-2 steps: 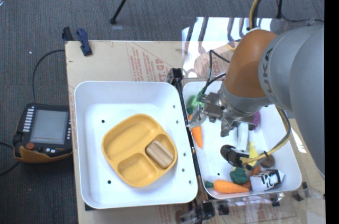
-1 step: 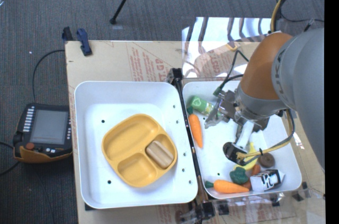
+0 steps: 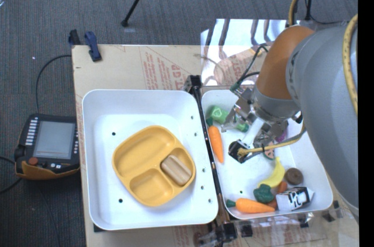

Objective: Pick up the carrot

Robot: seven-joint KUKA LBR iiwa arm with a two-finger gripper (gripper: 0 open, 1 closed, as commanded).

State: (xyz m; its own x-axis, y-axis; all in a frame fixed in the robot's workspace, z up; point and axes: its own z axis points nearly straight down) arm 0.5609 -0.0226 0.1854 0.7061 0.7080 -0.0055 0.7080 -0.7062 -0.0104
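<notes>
Two carrots lie in the right bin [image 3: 318,173]. One carrot [image 3: 216,143] lies lengthwise along the bin's left wall, its green top toward the back. The other carrot [image 3: 254,205] lies across the front edge, green top to the left. My gripper [image 3: 241,119] hangs low over the middle of the right bin, just right of the first carrot and beside a green toy [image 3: 217,114]. Nothing shows between it and either carrot, and the wrist covers the parts beneath it.
A yellow divided plate [image 3: 140,158] with a brown bread roll [image 3: 176,170] sits in the left bin [image 3: 99,117]. In the right bin's front half lie a banana [image 3: 274,173], a brown round piece [image 3: 294,176], a dark green vegetable [image 3: 264,193] and a small white-and-black carton [image 3: 292,199].
</notes>
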